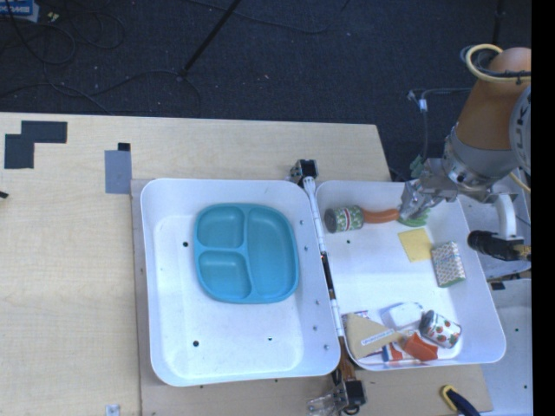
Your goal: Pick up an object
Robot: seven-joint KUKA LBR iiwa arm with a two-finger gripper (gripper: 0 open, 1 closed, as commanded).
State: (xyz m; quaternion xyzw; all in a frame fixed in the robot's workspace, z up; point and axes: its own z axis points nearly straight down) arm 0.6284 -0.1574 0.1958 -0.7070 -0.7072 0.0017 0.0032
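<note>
Your gripper [420, 204] sits low over the far edge of the right bin [486, 319], its fingertips at the right end of an orange carrot-like piece [378, 217]. Whether the claw is apart, together, or clamped on that piece cannot be told: the metal tips merge into one blurred cluster.

The orange piece lies flat, pointing left toward a small green-banded can [343, 219] on its side; the two look touching or very nearly so. Just in front of the claw lies a yellow square [415, 243], and beside that a speckled grey block [448, 263].

Judged risks: the claw is at the very end of a slim, tapering piece, so a closing grip may squeeze it out sideways or catch only its tip and let it swing free on lifting. A nudge along its length could also roll the can away. The yellow square is close enough to be dragged.

Hard to read: the heap at the bin's near corner [403, 332], where a tan wedge, white, orange and red-spotted items overlap and cannot be separated. The arm's wrist [486, 120] covers the bin's far right corner. In the left bin [173, 336] rests a teal divided plate [246, 253], well apart from the claw.
</note>
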